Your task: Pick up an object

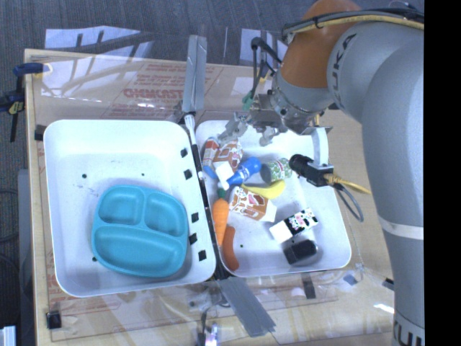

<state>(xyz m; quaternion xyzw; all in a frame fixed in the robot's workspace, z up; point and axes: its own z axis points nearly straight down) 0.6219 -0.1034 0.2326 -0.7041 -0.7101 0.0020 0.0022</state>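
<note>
Clutter fills the right bin (338,247) on the worktop (108,85): a blue bottle (243,171), a yellow banana (265,190), an orange carrot (220,216), a brown patterned carton (250,203), a black-and-white cow toy (302,222) and a black block (300,251), all packed toward the bin's middle and left wall. We see the gripper (251,126) hanging over the bin's far edge, just beyond the pile, with its jaws spread and nothing between them, as far as the slanted view lets us judge. That stance suits an approach from above, since the objects lie touching and leave little room for a side entry. The left bin (72,150) carries a blue divided tray (140,231) near its front edge. We judge that the pick is not yet made; the bottle, lying nearest the jaws, seems the likeliest target.
</note>
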